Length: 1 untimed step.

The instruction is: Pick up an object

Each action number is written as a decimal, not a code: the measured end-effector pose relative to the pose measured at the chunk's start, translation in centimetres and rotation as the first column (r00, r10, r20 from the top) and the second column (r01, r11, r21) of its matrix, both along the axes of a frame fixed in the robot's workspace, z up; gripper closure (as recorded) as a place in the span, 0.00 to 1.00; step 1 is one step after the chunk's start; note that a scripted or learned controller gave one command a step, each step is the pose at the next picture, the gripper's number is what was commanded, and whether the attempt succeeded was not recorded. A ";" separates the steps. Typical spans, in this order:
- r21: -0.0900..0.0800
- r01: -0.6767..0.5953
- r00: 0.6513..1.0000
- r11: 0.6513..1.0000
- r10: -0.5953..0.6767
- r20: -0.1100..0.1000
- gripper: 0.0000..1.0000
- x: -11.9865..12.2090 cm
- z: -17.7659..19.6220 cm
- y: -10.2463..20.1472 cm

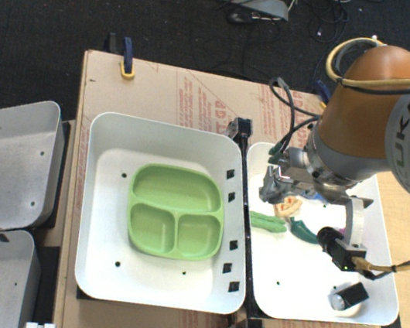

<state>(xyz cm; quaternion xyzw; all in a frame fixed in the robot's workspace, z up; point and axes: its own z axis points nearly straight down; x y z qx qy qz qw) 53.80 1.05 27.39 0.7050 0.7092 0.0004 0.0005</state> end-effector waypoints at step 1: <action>0.000 0.000 1.000 1.000 0.000 -0.003 1.00 0.7 -2.2 5.5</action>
